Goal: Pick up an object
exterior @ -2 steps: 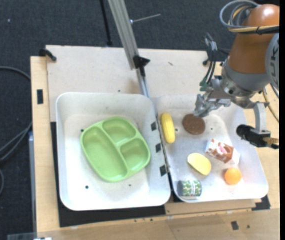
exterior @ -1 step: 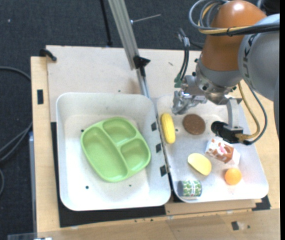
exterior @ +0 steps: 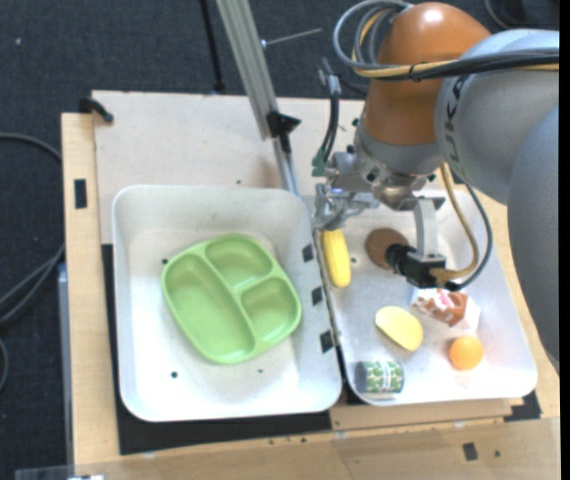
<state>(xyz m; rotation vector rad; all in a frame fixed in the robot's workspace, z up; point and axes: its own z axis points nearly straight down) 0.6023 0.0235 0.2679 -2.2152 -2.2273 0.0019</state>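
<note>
The bench [exterior: 195, 138] is a pale board set on dark carpet, and it carries two shallow white bins side by side. The grey arm [exterior: 505, 108] with its orange band [exterior: 420, 63] reaches in from the right and hangs over the upper part of the right bin [exterior: 510, 363], cables looping around its wrist. The left bin [exterior: 145, 368] holds one thing — a green divided tray [exterior: 231, 298] with three compartments, lying flat near its middle. A slanted metal post [exterior: 250, 68] rises from the bench behind the bins. The end effector [exterior: 333, 213] sits low at the upper left corner of the right bin, right by the wall shared with the left bin; whether its fingers are spread or pressed together cannot be told from here. Just below it lies a yellow corn-shaped object [exterior: 337, 258], lengthwise along that wall, its upper end close under the end effector — contact cannot be made out. To its right is a brown round disc [exterior: 380, 248], partly covered by a black part of the tool. Further down lie a pale yellow wedge [exterior: 399, 328], a white and red packet [exterior: 447, 308], a green patterned can [exterior: 381, 376] on its side at the bin's lower edge, and a small orange ball [exterior: 465, 352]
</note>
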